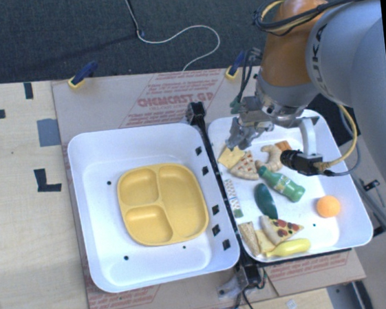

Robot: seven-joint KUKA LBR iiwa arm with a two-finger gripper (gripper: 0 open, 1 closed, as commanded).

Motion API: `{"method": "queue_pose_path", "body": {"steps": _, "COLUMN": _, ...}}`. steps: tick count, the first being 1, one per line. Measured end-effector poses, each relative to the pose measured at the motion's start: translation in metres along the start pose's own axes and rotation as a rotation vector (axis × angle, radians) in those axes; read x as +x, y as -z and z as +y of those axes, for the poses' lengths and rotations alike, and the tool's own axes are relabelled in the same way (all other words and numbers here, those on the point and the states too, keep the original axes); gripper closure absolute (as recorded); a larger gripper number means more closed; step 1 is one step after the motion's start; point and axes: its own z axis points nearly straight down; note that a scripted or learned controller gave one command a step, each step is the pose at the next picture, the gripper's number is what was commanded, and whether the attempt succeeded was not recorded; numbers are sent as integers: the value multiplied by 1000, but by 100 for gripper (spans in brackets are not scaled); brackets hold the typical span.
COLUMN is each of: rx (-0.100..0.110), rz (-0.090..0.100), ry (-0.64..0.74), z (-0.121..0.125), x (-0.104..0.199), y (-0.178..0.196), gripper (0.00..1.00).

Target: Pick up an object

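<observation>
Gripper point(241, 136) is poised low over the right bin's point(351, 236) back-left corner, just above the cheese wedge point(229, 157) and pizza slice point(246, 167). Its grasp state cannot be told; nothing is seen held.

Risks: the toys are packed touching, so two could be nipped or one pushed aside; the divider wall point(213, 176) could be struck.

The left bin point(102, 264) carries a yellow tray point(162, 204). Both bins sit on cardboard point(166, 101) on a wood bench point(22, 239); dark carpet point(40, 29) lies behind.

Grey arm point(354, 49) with an orange band point(290, 42) — black and yellow cables looping beside the wrist
</observation>
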Motion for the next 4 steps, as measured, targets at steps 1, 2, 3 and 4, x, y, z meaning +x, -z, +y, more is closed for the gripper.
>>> {"method": "queue_pose_path", "body": {"steps": 1, "rx": 1, "rz": 0, "ry": 0, "z": -16, "x": 47, "y": -8, "gripper": 100}}
{"method": "queue_pose_path", "body": {"steps": 2, "rx": 0, "rz": 1, "ry": 2, "z": -45, "x": 97, "y": 10, "gripper": 100}}
{"method": "queue_pose_path", "body": {"steps": 3, "rx": -1, "rz": 0, "ry": -2, "z": -42, "x": 98, "y": 13, "gripper": 100}}
{"method": "queue_pose_path", "body": {"steps": 4, "rx": -1, "rz": -2, "ry": -3, "z": -31, "x": 102, "y": 3, "gripper": 100}}
